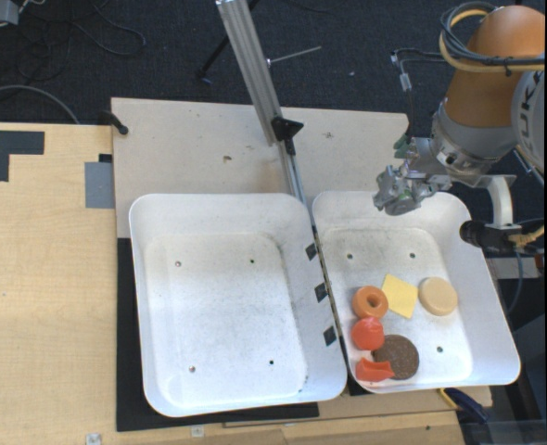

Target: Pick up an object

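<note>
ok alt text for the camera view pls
A grey and orange robot arm holds its hand above the far edge of the right white bin, where an orange ring, yellow block, tan disc and brown disc cluster near the front.

The end effector [401, 193] hangs over the far rim of the right bin [482, 360], and the grey arm with its orange band [501, 40] rises behind it to the right. Nothing is seen between its parts, and their state is not clear.

All objects lie nearer to the camera than the end effector, in the near half of the same bin. An orange ring [371, 301] touches a yellow square piece [400, 296]; just to the right lies a pale round disc [438, 297]. Below the ring is a red round piece [367, 334], then a brown speckled disc [400, 354] and a small red curved piece [374, 370].

The left bin [153, 248] lies well to the left of the end effector, on the desk [199, 146].
</note>
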Tool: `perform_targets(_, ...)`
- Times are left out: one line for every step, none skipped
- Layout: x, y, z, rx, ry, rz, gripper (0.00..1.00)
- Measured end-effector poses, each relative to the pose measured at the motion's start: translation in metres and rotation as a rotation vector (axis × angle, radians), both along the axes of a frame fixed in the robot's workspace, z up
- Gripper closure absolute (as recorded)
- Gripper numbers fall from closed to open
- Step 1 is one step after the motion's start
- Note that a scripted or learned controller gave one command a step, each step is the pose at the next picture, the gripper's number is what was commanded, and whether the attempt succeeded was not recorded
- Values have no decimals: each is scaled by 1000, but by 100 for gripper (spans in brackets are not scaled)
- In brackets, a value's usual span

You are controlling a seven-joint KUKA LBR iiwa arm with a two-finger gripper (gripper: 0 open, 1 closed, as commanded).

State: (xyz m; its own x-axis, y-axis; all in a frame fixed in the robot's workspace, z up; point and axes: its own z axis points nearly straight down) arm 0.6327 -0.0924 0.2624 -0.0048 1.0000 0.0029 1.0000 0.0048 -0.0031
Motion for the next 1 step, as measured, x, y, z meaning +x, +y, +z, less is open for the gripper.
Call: perform_targets(1,52,-18,-1,2,-1,100)
